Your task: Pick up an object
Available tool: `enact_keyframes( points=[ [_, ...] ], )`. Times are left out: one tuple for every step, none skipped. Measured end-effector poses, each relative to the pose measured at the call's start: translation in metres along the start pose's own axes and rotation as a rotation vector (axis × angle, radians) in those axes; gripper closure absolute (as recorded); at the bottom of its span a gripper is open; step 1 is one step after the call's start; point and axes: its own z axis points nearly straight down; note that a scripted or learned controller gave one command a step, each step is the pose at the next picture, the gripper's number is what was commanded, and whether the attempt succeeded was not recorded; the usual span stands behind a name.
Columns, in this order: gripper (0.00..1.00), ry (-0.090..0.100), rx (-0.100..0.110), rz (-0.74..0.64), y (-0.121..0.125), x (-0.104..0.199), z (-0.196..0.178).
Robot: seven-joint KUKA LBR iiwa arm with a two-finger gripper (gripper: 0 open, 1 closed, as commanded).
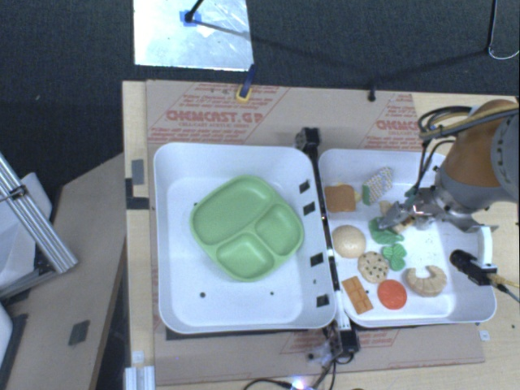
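A cardboard sheet (268, 108) with red print covers the tabletop (134, 120) under two white bins. The left bin (175, 299) holds a green tray (246, 227) with three compartments, lying tilted near its middle. A black divider (318, 218) runs between the bins. Beyond the cardboard, a shiny foil square (195, 23) lies on dark carpet (57, 63), with a blue clip (190, 18) on it and a yellow clip (244, 94) below its corner. A metal rail (32, 226) slants in at the left edge.

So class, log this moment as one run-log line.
arm: over right white bin | claw: at green leafy toy food | left bin: green divided plate
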Motion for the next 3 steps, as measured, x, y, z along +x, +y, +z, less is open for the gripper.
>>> enact_keyframes(
  points=[
    [1.00, -0.001, -0.006, 0.000, 0.002, -0.001, -0.013],
    [1.00, -0.002, -0.005, -0.005, 0.009, 0.004, -0.060],
    [1.00, -0.003, -0.007, -0.004, 0.005, -0.002, -0.122]
  ],
)
